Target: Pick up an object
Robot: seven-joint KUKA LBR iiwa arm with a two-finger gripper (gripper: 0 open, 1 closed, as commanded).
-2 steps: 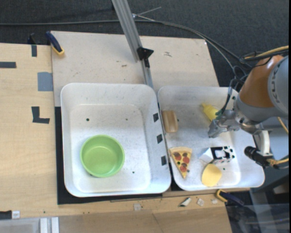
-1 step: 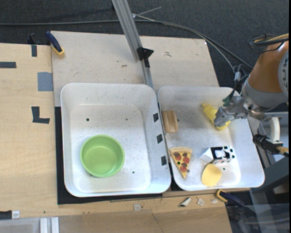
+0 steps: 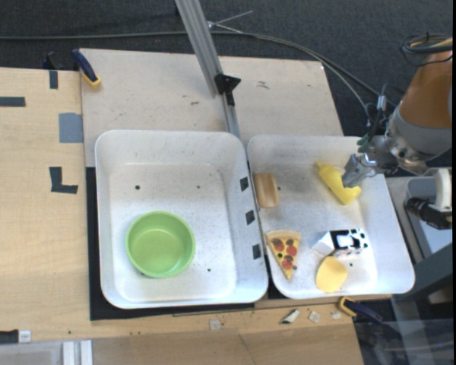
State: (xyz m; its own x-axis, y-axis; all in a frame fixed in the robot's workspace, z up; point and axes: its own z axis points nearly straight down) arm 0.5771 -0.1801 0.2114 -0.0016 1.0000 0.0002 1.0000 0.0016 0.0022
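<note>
The right bin (image 3: 304, 152) holds a yellow banana-shaped toy (image 3: 337, 183), a tan bread-like block (image 3: 267, 190), a pizza slice (image 3: 283, 252), a white and black item (image 3: 342, 242) and a yellow round piece (image 3: 331, 275). My gripper (image 3: 357, 170) hangs at the bin's right side, right at the banana toy's right end, touching or just above it. In the left bin (image 3: 137, 150) lies a green bowl (image 3: 160, 243).
A slanted metal pole (image 3: 205, 44) crosses the bench behind the bins, ending at a black clamp (image 3: 226, 84). Cables run along the back right. A blue and yellow clip (image 3: 86, 68) lies at the back left. Small scraps lie by the front edge.
</note>
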